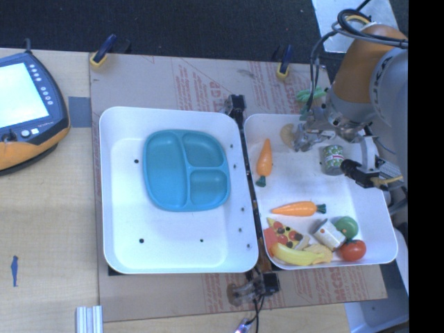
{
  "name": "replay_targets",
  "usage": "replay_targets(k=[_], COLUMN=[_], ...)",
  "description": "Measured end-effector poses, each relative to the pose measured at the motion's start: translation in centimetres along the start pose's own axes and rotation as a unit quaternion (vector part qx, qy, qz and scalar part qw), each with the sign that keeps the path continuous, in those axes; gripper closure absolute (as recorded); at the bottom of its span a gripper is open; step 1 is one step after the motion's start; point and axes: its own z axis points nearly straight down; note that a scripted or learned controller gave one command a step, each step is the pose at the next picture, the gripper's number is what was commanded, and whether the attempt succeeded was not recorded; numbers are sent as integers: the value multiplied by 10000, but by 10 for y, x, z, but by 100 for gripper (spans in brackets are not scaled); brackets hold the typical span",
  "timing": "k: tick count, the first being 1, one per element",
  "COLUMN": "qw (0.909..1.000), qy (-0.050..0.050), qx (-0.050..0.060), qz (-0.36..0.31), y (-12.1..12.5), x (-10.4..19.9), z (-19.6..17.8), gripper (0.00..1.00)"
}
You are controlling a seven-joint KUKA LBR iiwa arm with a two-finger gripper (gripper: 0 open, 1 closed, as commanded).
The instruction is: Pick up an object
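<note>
Pickable toys are gathered in the right bin [378, 207], within the arm's reach. Nearest the gripper [303, 141] a small can [334, 159] is seen at the bin's back right, upright or slightly tilted. One carrot [264, 159] is laid near the bin's left wall, a second carrot [299, 209] across the middle. A banana [300, 255], a pizza slice [285, 234], a tomato [352, 250], a green fruit [346, 225] and a white block [328, 234] are crowded into the front corner.

The gripper is lowered at the back of that bin; what its fingers are doing cannot be told, since they blur into the arm [361, 82].

The toys appear to be smooth, glossy plastic. A blue divided plate [186, 170] lies in the left bin [121, 241].
</note>
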Motion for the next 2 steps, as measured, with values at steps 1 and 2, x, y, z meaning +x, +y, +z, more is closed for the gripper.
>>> replay_targets(k=[1,2], qw=[10000,10000], qy=[0,21], qx=[1,-25], qz=[0,12], y=[0,1], x=[0,-31], z=[0,20], gripper=[0,0])
